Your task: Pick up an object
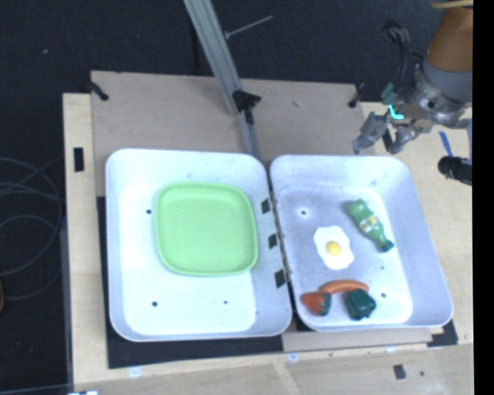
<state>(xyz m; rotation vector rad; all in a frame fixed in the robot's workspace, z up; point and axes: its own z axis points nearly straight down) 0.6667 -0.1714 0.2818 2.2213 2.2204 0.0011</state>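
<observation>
The right bin (412, 196) holds a green bottle (369, 224) lying on its side, a fried egg toy (333, 248), an orange-red sausage (343, 287), a small red piece (316, 303) and a dark green piece (361, 304). My gripper (382, 132) hangs above the bin's far edge, up and right of the bottle. Its fingers are spread apart with nothing between them.
The left bin (132, 220) holds a light green square plate (206, 229). A grey slanted pole (216, 44) rises behind the bins, ending near their shared far corner. The arm (449, 56) comes in from the upper right.
</observation>
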